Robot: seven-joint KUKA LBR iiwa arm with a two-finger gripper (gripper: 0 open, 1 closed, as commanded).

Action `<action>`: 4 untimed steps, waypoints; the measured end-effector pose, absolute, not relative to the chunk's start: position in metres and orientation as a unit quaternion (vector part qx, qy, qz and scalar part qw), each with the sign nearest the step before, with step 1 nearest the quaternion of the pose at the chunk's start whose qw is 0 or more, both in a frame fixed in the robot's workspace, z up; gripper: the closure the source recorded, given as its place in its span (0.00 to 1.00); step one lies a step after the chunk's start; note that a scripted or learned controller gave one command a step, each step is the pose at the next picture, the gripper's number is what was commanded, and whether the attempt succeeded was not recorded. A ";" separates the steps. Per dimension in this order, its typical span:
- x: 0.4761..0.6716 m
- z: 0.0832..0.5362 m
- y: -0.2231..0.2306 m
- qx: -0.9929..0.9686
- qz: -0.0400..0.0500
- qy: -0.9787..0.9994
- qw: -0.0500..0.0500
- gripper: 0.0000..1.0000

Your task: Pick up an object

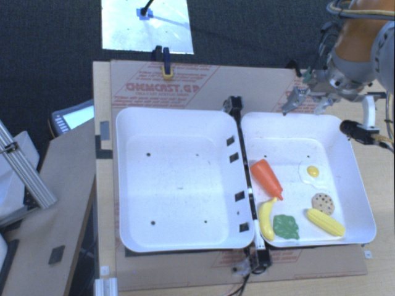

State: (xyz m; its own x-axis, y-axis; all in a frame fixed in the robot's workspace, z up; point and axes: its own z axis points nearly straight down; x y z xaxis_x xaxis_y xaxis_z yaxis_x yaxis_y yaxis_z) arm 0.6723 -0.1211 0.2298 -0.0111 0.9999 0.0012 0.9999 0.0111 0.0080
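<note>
The right bin (290, 128) holds several toy foods: an orange carrot (266, 176), a fried egg (311, 172), a cookie (322, 203), a corn cob (325, 222), a yellow banana (266, 220) and a green leafy piece (286, 227). My gripper (307, 103) hangs above the far rim of the right bin, well back from the food. Its two fingers are spread apart with nothing between them.
The left bin (179, 177) sits beside the right one, with black clips (234, 106) along the shared edge. A yellow-and-black clamp (165, 63) stands at the back of the cardboard base. A grey metal plate (147, 17) lies beyond it.
</note>
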 end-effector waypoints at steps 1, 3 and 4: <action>0.631 0.399 -0.160 0.707 0.004 0.707 0.008 0.00; 0.633 0.412 -0.157 0.703 0.002 0.711 0.006 1.00; 0.634 0.423 -0.157 0.702 0.003 0.712 0.008 1.00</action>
